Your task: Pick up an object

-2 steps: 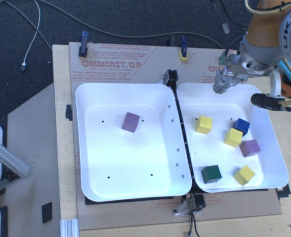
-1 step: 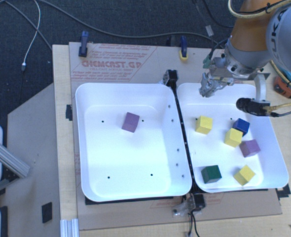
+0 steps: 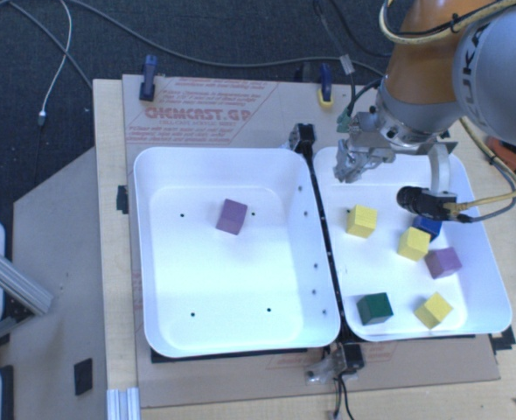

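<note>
The claw (image 3: 356,166), its state impossible to tell, hovered at twelve o'clock of the small yellow foam cube (image 3: 361,221), likely light, squashy, best pinched across flat sides.

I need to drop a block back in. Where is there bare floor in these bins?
The left white bin is bare all around its lone purple cube. The right white bin is crowded: yellow, blue, purple and green cubes fill its right and front, with the gripper at its back left.
</note>
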Controlling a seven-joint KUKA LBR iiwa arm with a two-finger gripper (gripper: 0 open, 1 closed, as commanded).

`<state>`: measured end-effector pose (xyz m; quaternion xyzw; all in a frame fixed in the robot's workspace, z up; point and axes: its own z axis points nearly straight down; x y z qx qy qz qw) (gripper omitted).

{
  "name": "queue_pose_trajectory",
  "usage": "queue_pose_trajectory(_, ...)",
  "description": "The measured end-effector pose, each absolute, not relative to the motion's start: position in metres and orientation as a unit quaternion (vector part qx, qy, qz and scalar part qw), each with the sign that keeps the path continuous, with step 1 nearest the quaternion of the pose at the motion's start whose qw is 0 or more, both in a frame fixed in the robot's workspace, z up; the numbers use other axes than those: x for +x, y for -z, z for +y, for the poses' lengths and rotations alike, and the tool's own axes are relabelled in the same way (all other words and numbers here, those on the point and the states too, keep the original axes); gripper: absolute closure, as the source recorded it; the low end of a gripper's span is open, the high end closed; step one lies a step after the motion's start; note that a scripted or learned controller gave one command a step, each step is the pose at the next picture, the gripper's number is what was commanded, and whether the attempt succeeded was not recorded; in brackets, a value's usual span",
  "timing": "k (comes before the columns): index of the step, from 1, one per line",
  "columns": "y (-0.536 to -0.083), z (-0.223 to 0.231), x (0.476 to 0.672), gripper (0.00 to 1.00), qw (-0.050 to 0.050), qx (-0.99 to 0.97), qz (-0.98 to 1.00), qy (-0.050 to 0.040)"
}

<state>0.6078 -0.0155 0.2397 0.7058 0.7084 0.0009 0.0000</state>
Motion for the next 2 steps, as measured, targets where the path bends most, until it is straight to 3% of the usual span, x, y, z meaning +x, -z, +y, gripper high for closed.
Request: queue_pose_trajectory(2, -0.235, 0.086, 0.579, 1.0, -0.001, 0.705, 0.709, -0.0001)
